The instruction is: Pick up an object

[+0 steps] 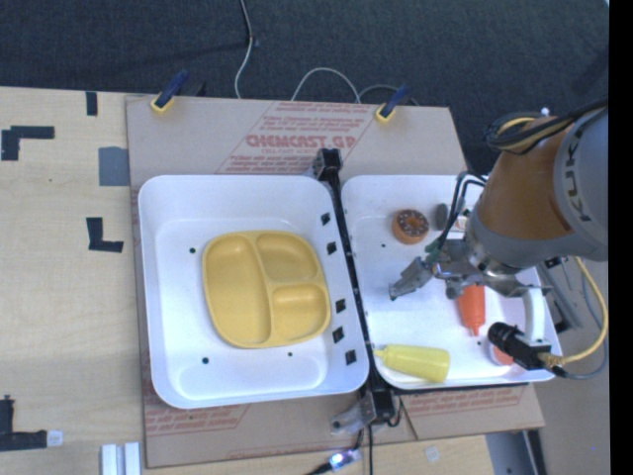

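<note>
While its grip stays unreadable, tool (407, 285) amid brown disc (409, 226), orange piece (472, 308), yellow object (414, 362).

Red print "CHEMCAST GP" readable on brown board (297, 137) beneath bins, far side; smaller red lines around it too blurred to read. Partial white letters on grey arm (584, 181), right, illegible.

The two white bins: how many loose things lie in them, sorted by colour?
Yellow: 2, a divided plastic plate in the left bin and a tapered yellow plastic piece in the right bin.
Orange: 1, a carrot-shaped toy.
Brown: 1, a round disc.
Total: 4.
</note>
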`<state>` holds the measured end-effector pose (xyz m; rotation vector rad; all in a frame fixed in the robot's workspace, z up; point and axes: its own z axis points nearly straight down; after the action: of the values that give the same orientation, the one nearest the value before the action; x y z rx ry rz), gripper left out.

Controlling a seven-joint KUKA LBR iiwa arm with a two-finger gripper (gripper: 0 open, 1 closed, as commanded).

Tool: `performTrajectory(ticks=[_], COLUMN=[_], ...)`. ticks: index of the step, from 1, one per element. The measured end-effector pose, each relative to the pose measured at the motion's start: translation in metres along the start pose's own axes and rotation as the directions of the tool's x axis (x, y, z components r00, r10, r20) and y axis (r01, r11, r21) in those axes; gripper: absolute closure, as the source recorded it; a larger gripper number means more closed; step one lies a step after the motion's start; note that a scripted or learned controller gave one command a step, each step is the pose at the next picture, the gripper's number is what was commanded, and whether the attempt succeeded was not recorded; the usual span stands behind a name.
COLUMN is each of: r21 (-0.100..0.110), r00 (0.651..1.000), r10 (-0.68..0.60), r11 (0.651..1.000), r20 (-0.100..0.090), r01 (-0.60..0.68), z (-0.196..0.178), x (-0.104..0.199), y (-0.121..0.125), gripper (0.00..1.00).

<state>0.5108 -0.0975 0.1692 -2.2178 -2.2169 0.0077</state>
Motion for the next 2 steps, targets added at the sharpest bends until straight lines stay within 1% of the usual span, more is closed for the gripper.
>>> performTrajectory(ticks=[1, 2], r21=[0.001, -0.002], r00=[1.000, 1.000], r10=[-0.001, -0.003], r11=[1.000, 1.000], r20=[-0.001, -0.001], r01=[0.001, 0.003], z=[0.065, 0.051], x=[0.004, 0.005], y=[-0.002, -0.001], gripper=[0.00, 1.00])
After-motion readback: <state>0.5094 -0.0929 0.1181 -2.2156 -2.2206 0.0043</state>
